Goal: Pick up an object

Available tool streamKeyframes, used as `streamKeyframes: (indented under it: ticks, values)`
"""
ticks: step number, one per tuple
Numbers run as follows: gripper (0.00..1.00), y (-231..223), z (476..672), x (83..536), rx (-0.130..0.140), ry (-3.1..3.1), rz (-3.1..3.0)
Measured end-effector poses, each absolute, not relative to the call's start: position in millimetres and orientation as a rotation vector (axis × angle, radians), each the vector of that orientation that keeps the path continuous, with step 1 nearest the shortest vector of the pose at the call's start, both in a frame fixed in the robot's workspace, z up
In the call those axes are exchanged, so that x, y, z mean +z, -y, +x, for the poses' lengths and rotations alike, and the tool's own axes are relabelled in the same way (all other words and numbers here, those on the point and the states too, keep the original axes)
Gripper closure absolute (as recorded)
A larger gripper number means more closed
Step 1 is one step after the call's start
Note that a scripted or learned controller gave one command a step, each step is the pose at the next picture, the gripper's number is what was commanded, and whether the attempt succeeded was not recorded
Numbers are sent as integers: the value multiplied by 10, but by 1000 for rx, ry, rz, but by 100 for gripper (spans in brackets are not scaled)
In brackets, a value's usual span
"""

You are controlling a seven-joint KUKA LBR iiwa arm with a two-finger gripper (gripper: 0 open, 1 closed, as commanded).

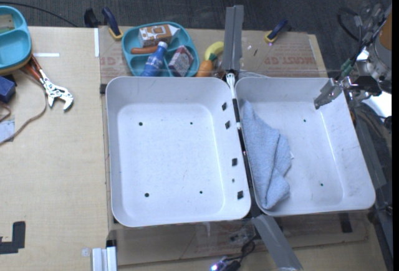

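Observation:
A grey-blue cloth point(267, 157) lies crumpled in the right bin point(330, 164), along that bin's left wall. My gripper point(325, 98) hangs over the right bin's far right corner, well apart from the cloth and with nothing seen in it. The arm reaches in from the right edge behind it. The left bin point(168, 151) has a bare white floor.
Behind the bins sits a teal divided tray point(161, 48) with a bottle, a box and other small items, with a banana point(214, 52) beside it. A grey post point(233, 36) rises between the bins. A wrench point(55, 92) and another teal tray point(12, 36) lie far left.

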State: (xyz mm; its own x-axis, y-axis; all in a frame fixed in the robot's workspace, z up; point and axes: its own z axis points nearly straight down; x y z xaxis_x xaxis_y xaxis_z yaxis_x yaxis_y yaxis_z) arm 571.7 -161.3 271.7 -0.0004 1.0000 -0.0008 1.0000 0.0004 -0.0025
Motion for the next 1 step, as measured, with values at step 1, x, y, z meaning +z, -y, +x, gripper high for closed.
streamKeyframes:
  ticks: [1]
  values:
    - [0, 1125, 5349, 1551, 4, 2206, -2232]
